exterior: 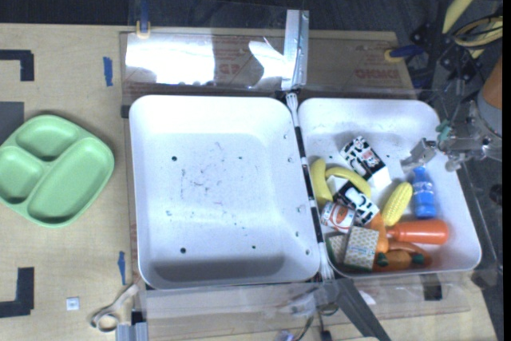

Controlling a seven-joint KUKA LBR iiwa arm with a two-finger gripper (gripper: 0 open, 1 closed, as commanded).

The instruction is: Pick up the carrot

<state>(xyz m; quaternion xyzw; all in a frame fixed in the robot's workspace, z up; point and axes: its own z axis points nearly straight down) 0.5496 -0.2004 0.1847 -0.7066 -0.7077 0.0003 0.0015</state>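
Looking down on the two bins, I am finding the carrot [417, 231] lying on its side near the front right corner of the right bin [383, 114], crowded in with the rest of the clutter. An ear of corn [398, 203] is resting just above its left end, a blue bottle [423, 196] is standing just behind it, and a small cardboard box [361, 247] is sitting beside its tip, next to a banana [322, 180] and some black-and-white packets [361, 156].

That crowding is what is worrying me. If I am bringing the hand down slightly off line, I am likely to be closing on the corn or knocking the bottle over instead of taking the carrot. The carrot is smooth and tapered, so a grip near the thin end is likely to be slipping off, and the bin wall close by is leaving little room for a finger on that side.

The hand [435, 146] is hovering at the right edge of the right bin, above and behind the bottle, apart from the carrot. I am seeing nothing between its fingers, and I cannot tell from this slanted view how far they are spread. The left bin [211, 116] and the green plate [56, 169] on the tabletop [64, 44] are playing no part in this.
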